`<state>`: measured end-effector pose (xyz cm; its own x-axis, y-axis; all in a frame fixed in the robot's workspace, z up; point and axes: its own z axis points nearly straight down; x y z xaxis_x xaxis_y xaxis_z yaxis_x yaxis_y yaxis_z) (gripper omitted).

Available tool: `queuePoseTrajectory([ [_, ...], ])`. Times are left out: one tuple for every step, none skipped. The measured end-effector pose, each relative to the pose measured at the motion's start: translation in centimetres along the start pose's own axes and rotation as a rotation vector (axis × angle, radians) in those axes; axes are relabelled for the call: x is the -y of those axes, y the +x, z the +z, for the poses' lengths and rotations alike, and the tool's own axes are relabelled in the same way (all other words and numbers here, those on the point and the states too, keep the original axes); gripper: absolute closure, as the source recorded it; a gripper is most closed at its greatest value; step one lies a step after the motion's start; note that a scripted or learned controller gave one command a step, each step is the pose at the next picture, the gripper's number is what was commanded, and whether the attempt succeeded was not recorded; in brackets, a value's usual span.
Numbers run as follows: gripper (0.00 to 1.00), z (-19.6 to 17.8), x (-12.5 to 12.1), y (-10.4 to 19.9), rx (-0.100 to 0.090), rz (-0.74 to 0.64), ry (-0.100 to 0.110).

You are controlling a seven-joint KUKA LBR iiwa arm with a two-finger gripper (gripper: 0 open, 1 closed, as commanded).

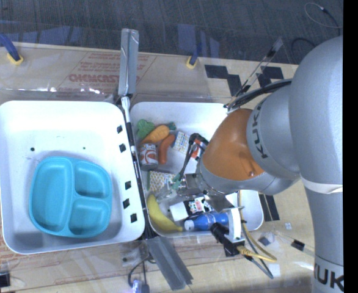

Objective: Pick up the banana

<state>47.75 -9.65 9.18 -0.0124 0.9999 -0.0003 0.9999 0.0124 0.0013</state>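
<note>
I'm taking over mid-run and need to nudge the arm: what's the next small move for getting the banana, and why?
Probably shift the gripper a little toward the left, near corner of the right bin. The banana lies there against the divider wall, beside the gripper, not between its fingers, with a blue-capped bottle crowding its right.

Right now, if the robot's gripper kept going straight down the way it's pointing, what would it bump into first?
Probably the clutter just right of the banana: a small white box and a blue-capped tube lie under the gripper. Depth is hard to judge from above, so that's a guess.
</note>
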Motion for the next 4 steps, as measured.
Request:
queuePoseTrajectory([
  [0.0,0.1,-2.9,-0.1,-0.001,-0.131,0.003],
  [0.0,0.0,0.0,0.1,0.001,-0.6,0.0],
  [0.0,0.0,0.0,0.1,0.001,-0.6,-0.001],
  [1.0,-0.8,-0.1,0.1,-0.001,-0.606,0.002],
])
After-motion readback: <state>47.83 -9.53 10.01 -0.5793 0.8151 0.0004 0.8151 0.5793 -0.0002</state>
